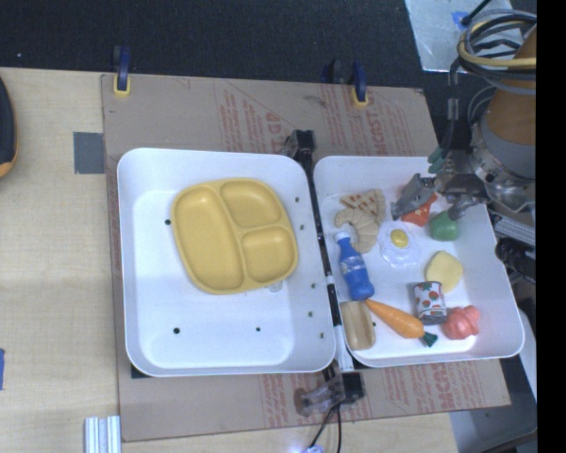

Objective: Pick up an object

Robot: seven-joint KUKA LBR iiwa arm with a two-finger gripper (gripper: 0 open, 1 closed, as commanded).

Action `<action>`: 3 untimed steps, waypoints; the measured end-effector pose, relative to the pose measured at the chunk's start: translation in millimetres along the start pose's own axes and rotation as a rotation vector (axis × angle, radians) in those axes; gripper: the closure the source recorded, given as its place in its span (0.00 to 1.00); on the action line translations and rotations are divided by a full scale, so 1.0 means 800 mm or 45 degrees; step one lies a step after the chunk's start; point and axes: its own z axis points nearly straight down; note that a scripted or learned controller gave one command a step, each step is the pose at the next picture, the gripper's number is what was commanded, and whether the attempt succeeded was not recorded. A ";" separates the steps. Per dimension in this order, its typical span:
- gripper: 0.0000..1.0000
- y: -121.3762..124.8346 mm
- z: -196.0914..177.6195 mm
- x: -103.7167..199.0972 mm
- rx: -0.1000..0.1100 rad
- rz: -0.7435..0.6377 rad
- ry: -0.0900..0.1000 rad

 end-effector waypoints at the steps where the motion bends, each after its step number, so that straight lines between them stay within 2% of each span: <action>1: 0.00 0.036 0.214 -0.030 0.017 0.002 0.002; 2: 0.00 0.104 0.214 -0.093 0.010 0.003 0.019; 3: 0.00 0.124 0.220 -0.078 0.059 0.021 -0.008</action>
